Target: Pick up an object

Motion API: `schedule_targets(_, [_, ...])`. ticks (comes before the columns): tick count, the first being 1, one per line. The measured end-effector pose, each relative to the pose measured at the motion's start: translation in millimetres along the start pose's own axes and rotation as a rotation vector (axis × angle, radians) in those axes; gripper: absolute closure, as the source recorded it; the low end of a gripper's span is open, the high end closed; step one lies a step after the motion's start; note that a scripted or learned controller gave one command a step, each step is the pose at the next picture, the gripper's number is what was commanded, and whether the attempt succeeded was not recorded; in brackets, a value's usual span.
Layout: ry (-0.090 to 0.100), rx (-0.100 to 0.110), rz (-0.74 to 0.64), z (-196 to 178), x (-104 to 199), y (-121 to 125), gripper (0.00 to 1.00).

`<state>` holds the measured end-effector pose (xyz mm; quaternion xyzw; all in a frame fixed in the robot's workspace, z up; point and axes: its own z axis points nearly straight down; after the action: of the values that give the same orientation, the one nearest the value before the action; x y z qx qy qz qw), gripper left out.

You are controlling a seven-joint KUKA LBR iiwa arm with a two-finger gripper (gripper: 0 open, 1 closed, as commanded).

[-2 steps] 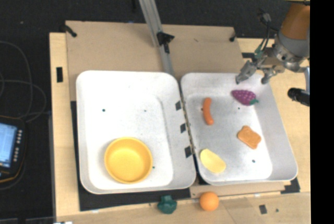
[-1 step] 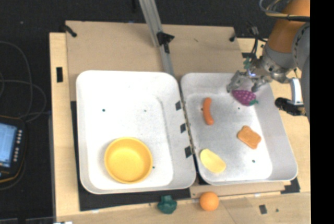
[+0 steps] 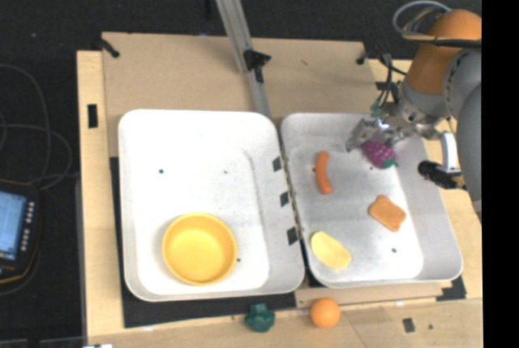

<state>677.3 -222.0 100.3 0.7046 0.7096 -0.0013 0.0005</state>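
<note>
Now gripper [image 3: 379, 137] hanging over right bin [image 3: 422, 257], near its back edge, directly over purple grape bunch [image 3: 379, 152]; whether touching, cannot tell. Finger state impossible to judge from above. Orange sausage [image 3: 323, 173] lying toward bin's left edge, orange block [image 3: 388, 213] sitting mid-right, yellow piece [image 3: 330, 250] resting at front left corner. Yellow bowl [image 3: 199, 248] sitting in left bin [image 3: 195, 143], toward front edge.

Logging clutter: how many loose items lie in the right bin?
4: hot dog left, orange piece lower right, yellow piece front, purple item at the gripper; others may be hidden.
</note>
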Motion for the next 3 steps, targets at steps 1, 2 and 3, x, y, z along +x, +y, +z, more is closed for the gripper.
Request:
schedule_targets(1, [-0.004,-0.004,-0.003,-13.7,-1.3,1.1,1.00])
schedule_targets(2, [0.000,-0.010,0.003,-79.7,-3.1,0.5,1.00])
schedule_targets(3, [0.000,-0.008,0.003,-133.2,0.8,-6.7,1.00])
